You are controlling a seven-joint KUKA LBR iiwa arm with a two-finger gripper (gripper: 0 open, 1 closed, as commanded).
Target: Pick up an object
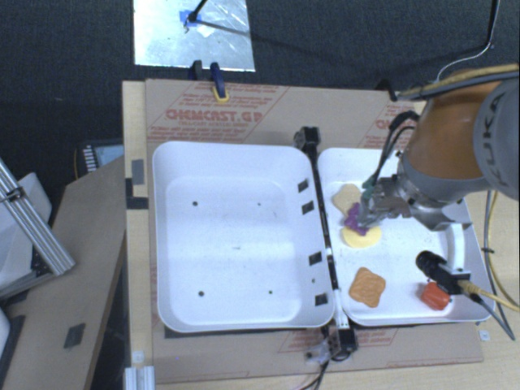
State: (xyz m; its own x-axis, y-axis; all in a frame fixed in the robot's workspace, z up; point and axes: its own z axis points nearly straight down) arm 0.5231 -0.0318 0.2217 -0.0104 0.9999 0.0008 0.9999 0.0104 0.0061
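While the arm reaches into the right bin, its hand sits low over a purple object on a yellow piece, likely placed for grasping; whether it grips, I cannot tell.

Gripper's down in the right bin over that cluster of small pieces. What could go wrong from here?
The gripper sits where the purple piece, yellow disc and beige piece crowd together, so it may catch two or nudge one aside. The purple piece is small and could slip.
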